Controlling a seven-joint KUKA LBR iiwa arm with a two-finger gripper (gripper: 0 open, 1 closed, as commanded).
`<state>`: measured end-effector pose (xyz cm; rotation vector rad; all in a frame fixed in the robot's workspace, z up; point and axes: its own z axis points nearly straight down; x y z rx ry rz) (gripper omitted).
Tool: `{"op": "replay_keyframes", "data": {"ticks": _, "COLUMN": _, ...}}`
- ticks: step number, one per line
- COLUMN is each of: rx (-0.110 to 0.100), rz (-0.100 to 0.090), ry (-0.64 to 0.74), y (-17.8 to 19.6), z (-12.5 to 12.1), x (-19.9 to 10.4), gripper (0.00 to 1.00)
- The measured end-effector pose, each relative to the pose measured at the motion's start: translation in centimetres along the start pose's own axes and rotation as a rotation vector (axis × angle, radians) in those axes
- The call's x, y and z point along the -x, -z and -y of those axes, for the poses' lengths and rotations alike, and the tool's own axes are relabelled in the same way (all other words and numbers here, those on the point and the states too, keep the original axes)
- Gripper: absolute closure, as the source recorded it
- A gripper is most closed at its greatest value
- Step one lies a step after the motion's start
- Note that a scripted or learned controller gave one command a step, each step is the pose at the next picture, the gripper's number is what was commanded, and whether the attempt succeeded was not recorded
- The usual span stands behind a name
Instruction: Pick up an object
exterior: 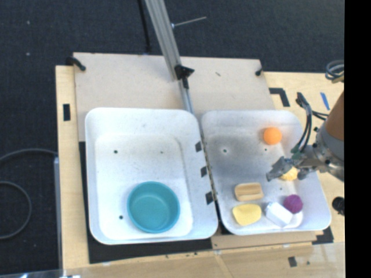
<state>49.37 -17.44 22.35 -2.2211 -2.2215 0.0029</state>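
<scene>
- The gripper [285, 171] sits low over the right bin [232, 138], against a small yellow object [289, 175]; I cannot tell how its fingers stand.
- Nearby lie an orange ball [272, 135], tan block [248, 191], yellow soap-like piece [246, 214], white block [279, 214] and purple ball [293, 202].
- A blue bowl [153, 207] rests in the left bin [104, 155].

Dark speckled carpet floor [69, 22] all round, well left of and beyond the pincer. Pale wooden bench [133, 80] over it, a slanted metal rail [162, 28] rising up-left of the pincer. Black cable loop [14, 193] lying far left. Even, flat light.
</scene>
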Motion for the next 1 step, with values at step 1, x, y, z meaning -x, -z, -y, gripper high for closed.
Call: {"op": "replay_keyframes", "data": {"ticks": 1, "rx": -0.003, "rz": -0.001, "ry": 0.000, "y": -6.28, "z": 0.25, "x": -0.24, "gripper": 0.00}}
